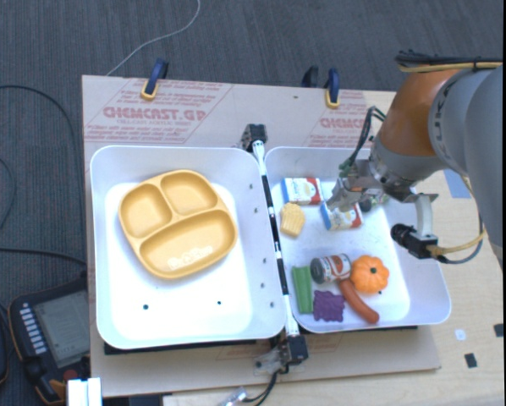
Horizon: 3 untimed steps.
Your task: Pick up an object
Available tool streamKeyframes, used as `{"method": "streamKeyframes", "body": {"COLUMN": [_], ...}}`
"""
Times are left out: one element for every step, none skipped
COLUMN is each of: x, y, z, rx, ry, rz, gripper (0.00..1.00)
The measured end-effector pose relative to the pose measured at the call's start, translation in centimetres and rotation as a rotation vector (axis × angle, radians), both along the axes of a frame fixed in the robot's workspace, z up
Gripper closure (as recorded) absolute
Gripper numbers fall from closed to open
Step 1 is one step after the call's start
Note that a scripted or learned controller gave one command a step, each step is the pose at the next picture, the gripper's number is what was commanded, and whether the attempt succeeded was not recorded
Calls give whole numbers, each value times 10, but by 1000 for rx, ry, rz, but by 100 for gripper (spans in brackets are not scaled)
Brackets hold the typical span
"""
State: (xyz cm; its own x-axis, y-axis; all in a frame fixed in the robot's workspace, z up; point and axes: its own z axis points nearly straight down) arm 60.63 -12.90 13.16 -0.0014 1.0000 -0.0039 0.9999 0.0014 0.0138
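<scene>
The gripper (348, 200) is hovering over a small boxy carton (344, 218); its grasp cannot be told. Beside the carton are lying a yellow corn piece (292, 220), a shiny can (331, 267) and a ribbed orange pumpkin (370, 275).

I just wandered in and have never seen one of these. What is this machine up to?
A grey and orange robot arm reaches into the right bin, which holds toy food. Its end effector is down over a small blue and white carton. Whether it has hold of it is unclear. A yellow divided plate lies in the left bin.
</scene>
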Motion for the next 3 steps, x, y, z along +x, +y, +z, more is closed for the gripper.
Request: {"method": "streamKeyframes", "body": {"x": [0,21,24], "y": [0,-15,-13], "z": [-1,-40,-28], "rx": [0,1,2], "ry": [1,7,-1], "rz": [0,0,3], "gripper": [0,0,100]}}
